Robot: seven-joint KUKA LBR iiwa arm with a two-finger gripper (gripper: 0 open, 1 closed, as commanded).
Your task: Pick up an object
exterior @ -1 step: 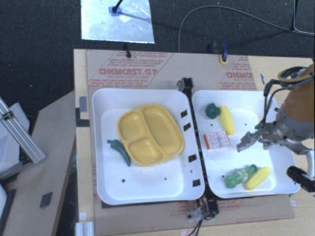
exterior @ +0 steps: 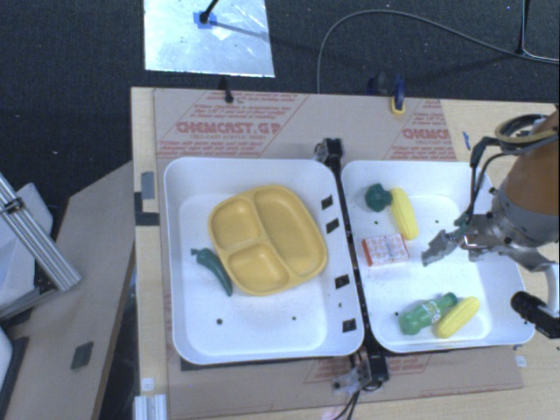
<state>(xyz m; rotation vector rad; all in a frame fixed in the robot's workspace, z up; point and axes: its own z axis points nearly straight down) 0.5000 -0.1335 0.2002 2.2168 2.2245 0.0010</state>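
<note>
Tool (exterior: 435,254) is hovering low over my right bin (exterior: 437,178), just beside the red-and-white packet (exterior: 385,250); I cannot tell how it is set. Yellow corn (exterior: 403,213) and green piece (exterior: 377,197) are lying behind it, green bottle (exterior: 426,314) and second corn (exterior: 458,317) are sitting nearer the front wall.

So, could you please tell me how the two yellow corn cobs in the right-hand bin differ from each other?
The upper yellow corn cob lies nearly along the bin's depth, beside a dark green round toy near the far wall. The lower yellow corn cob lies slanted, against a green plastic bottle near the front wall. The upper one looks slimmer and paler, the lower one stubbier. Both are yellow toy cobs lying flat in the right white bin.
</note>
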